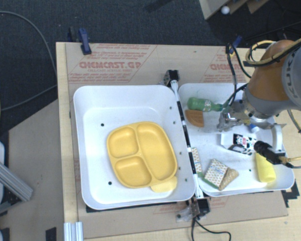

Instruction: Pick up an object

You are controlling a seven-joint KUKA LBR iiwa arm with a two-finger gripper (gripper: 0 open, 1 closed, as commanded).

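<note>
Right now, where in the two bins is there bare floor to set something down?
Left bin: bare floor rings the yellow divided tray, widest along the far wall and left side. Right bin: crowded; green bottle, brown piece, packets, yellow object and the gripper. A small patch lies mid-floor.

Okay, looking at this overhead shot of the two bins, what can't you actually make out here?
- Gripper: finger state unreadable in the camera view, hidden under the grey wrist.
- Small black-and-white object: too small to identify.
- Pale yellow piece: partly tucked under the yellow divided plastic tray.
- Patterned packet: print too small to read.
</note>
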